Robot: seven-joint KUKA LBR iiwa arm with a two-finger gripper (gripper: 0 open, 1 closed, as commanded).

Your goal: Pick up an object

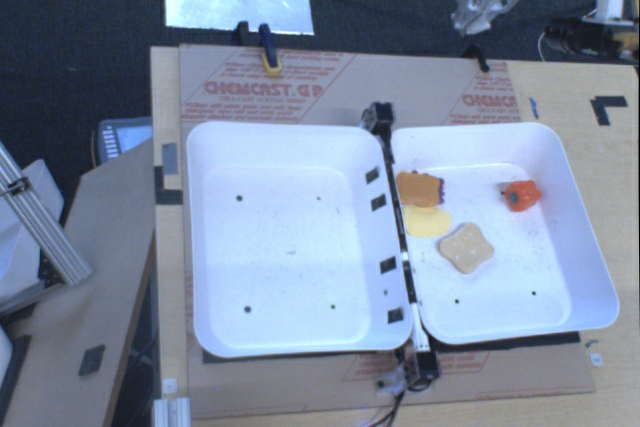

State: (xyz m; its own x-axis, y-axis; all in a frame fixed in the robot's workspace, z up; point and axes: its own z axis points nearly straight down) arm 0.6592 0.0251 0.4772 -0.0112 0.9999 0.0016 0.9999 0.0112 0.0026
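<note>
The hand [478, 13] is up high, past the far edge of the surface [300, 75], near its far right corner. It hangs over the dark floor there, well apart from both bins. Nothing is between its fingers. I cannot tell how far open they are, because they look small and blurry.

Two white bins sit side by side on the surface. The left bin [200, 245] is near the left edge. The right bin [575, 255] is near the right edge and has four small things in it.

An orange block [418, 188] lies by the right bin's left wall, toward the far side. A bit of purple peeks out at its right edge. A flat yellow piece [428, 223] lies just in front of it, touching or nearly touching it. A tan thing shaped like a slice of toast [466, 248] lies just beside the yellow piece, toward the middle of the bin. A small red-orange thing [520, 195] lies apart from the others, toward the bin's far right side.
</note>
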